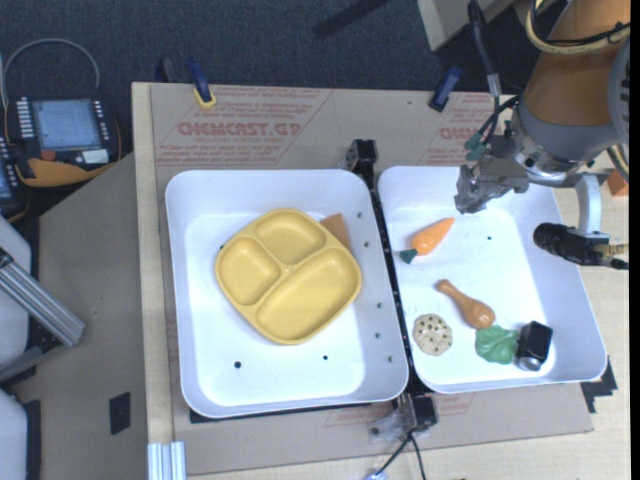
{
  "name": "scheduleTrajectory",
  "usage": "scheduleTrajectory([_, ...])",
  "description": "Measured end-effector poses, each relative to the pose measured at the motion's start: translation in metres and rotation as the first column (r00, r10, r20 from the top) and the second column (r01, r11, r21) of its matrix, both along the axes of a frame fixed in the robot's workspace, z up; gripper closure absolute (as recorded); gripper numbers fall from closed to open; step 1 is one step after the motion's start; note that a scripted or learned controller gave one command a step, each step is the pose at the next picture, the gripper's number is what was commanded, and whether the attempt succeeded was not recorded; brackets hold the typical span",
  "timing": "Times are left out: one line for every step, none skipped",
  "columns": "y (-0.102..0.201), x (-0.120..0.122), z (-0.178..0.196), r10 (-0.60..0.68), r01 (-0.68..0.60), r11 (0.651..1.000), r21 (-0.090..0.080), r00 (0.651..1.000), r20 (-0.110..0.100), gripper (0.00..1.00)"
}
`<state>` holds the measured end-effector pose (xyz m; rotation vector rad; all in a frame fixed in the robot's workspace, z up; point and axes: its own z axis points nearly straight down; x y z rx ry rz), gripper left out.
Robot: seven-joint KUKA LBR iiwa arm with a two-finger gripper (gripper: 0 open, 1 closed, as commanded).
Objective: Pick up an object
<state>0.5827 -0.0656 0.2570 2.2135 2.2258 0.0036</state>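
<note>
A toy carrot (432,237) lies in the right bin (570,368), just below and left of the gripper (474,201), which hangs above the bin's far end; whether its jaws are open cannot be told. Nearer sit a drumstick (466,303), cookie (432,334), green toy (495,345) and black object (534,345). A yellow divided plate (288,274) fills the left bin (200,348).

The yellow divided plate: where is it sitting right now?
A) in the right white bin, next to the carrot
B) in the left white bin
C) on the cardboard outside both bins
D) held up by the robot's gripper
B: the yellow divided plate lies flat inside the left white bin, while the carrot lies in the right white bin under the gripper.
</note>
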Motion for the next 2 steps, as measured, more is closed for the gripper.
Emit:
scheduleTrajectory([0.044,0.005,-0.016,-0.001,0.001,1.000,0.001,1.000,-0.007,1.00])
scheduleTrajectory([0.093,0.011,-0.012,-0.002,0.002,1.000,0.000,1.000,-0.002,1.00])
